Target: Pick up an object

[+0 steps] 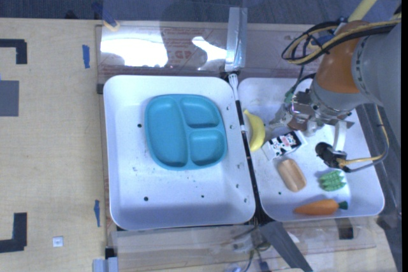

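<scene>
Jaws' state cannot be told above the black-and-white patterned card (282, 144), whose print is unreadable.

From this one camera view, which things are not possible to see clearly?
- Tool, camera view: the grey arm's wrist above covers it, so the state of its closing parts is unreadable.
- Black-and-white item: too small to identify.
- Green item: blurred; its kind is unclear.
- Banana: lies against the right bin's left wall, which hides its far side.
- Arm: cut off by the right edge.
</scene>
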{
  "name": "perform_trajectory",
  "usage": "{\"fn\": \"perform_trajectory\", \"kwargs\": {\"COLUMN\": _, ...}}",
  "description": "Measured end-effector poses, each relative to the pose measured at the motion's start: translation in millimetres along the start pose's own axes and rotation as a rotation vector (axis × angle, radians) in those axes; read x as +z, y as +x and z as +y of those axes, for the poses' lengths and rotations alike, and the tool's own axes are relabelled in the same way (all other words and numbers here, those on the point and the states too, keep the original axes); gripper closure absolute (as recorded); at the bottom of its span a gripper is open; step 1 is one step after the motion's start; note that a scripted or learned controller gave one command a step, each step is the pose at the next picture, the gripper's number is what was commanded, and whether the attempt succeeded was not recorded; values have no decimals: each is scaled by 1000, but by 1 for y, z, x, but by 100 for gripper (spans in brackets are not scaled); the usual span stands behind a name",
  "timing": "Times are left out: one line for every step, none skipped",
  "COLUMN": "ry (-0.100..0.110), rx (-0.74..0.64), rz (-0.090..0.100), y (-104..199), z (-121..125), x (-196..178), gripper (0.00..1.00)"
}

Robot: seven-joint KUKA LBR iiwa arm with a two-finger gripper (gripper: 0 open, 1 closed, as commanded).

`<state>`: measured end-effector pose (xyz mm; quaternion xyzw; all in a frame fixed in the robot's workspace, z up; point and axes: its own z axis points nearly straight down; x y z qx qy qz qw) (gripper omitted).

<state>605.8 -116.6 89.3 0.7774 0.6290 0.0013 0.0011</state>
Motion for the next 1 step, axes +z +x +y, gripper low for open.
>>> {"fn": "perform_trajectory", "kwargs": {"ry": -5, "rx": 30, "rz": 3, "y": 60, "z": -34, "x": -100, "gripper": 0}}
